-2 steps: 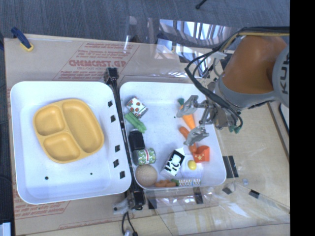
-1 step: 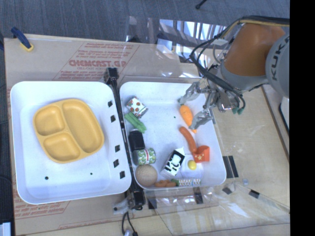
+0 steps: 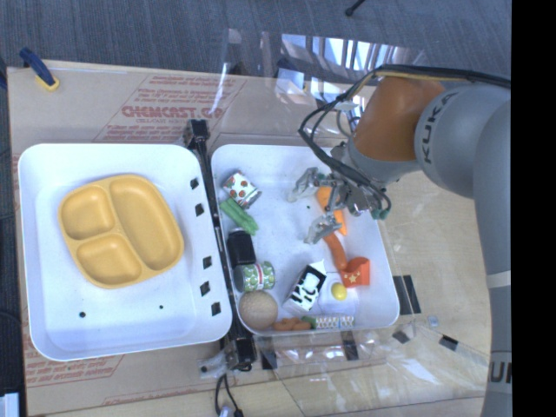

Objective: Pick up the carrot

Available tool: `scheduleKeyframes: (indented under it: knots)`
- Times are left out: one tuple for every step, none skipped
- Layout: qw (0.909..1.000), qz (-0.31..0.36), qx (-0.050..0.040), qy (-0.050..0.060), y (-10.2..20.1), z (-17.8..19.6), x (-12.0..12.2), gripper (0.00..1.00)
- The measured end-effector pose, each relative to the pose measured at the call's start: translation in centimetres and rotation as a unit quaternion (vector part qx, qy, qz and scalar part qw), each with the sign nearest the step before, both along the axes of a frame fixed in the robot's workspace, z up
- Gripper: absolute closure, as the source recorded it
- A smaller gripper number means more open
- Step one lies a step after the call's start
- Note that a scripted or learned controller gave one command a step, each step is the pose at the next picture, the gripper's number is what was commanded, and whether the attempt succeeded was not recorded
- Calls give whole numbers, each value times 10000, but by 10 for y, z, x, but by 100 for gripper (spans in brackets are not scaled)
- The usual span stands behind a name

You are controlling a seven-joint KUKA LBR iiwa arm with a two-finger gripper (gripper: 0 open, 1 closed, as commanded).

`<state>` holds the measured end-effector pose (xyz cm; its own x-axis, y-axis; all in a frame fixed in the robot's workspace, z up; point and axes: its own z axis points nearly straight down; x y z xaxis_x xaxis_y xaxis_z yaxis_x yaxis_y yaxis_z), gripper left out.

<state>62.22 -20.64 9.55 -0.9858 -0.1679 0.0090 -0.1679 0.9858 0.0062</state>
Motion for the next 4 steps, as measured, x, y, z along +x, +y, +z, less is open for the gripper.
scheduleKeyframes:
  knots:
    - [10000,40,-27,-81,1,18,6,100]
    - [9890,1480,-7,-47,-4,-4,-99,100]
    - [9712,2383,-24,-88,-3,0,25,100]
    - [9906,1362,-25,-94,51,61,37,100]
